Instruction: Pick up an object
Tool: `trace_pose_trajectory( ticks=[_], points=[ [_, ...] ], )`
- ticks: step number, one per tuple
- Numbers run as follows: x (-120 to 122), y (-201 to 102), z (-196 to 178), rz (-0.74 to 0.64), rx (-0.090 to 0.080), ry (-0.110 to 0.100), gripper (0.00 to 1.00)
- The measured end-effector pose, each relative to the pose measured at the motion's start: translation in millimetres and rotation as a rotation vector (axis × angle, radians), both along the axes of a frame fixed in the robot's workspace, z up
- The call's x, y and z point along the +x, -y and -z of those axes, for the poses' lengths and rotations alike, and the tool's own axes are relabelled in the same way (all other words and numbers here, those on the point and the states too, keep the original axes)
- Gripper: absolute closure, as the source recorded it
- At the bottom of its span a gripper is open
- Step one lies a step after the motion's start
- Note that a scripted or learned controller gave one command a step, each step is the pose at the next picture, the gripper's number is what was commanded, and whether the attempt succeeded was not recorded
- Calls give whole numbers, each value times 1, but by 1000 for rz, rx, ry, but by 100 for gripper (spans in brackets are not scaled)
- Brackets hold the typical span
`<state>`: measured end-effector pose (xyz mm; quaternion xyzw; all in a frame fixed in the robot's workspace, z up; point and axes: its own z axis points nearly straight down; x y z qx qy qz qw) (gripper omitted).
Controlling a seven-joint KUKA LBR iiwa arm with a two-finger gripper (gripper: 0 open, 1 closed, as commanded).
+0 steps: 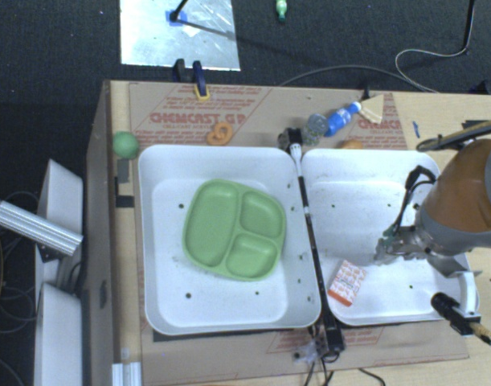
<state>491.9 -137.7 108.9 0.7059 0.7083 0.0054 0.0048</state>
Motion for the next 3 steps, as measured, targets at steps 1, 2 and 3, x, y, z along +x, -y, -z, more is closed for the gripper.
trace_pose_trajectory(
  ticks=[1,2,3],
  points=[
    [94,-1,-115,-1,-2,-9,100],
    [175,31,-145,-1,-3,-10,100],
    [177,69,-155,1,-3,-10,100]
  ],
)
